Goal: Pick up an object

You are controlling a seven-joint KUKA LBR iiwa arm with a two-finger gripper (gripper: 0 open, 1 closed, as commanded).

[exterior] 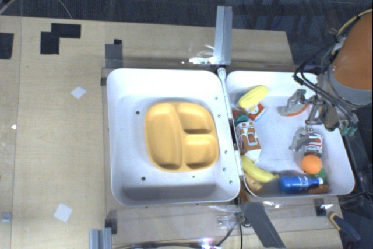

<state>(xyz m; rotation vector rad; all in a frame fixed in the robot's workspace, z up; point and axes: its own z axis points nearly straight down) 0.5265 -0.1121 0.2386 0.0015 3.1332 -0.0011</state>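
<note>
Across the bench, two white bins sit side by side. The left bin (116, 125) carries a yellow divided tray (179, 136) lying flat near its middle. The right bin (274, 125) holds the smaller clutter: a yellow corn-like toy (252, 97) near the top, a brown and white carton (248, 136) against the dividing wall, a banana (258, 171) below it, a blue bottle (299, 183) lying on its side along the bottom edge, and an orange ball (312, 164) just above the bottle.

Reaching in from the right, the arm sets its gripper (307, 125) over the right bin's right-hand part, above a small can (313, 143) with a red and white label that stands just beside the ball. How wide the gripper stands I cannot tell, and nothing is visibly held.

As a judgement, crowding is the risk: can, ball and bottle lie close together, so a descent slightly off could nudge the ball away, tip the can, or close on two things at once. The round ball would likely slip out.

No writing on the carton, can or bottle is legible.
</note>
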